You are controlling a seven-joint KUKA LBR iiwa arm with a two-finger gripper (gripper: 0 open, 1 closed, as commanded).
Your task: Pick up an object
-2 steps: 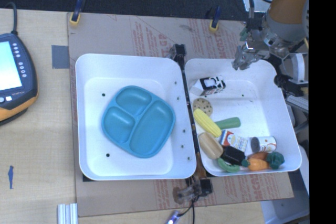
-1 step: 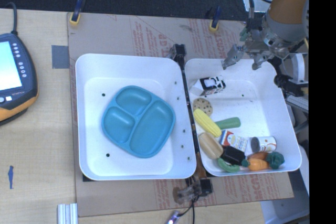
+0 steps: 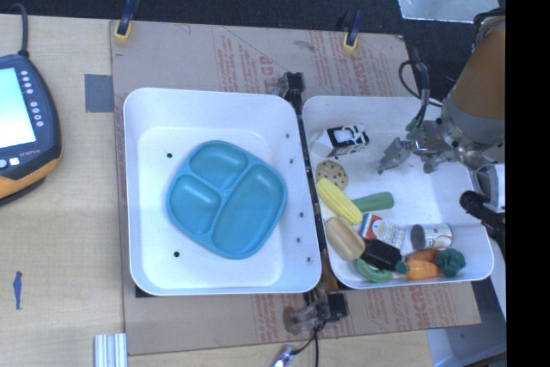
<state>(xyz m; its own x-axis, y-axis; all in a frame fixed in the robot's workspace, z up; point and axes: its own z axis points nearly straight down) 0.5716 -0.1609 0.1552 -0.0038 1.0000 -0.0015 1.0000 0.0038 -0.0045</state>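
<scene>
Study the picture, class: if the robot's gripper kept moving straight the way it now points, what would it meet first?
The gripper points left and down into the right bin. Straight on, it would probably meet the bin's bare white floor first, short of the black-and-white toy car; depth is hard to judge.

Grey arm (image 3: 478, 112); orange band; black cable; metal hand (image 3: 397, 159).

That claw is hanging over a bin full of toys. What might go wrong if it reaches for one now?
Two risks, as I judge it. The toys lie crowded in the right bin: the corn, bread roll and can touch or nearly touch their neighbours, so the gripper may nudge one aside or catch two. The toy car sits near the bin's far wall, which could block a finger.
</scene>
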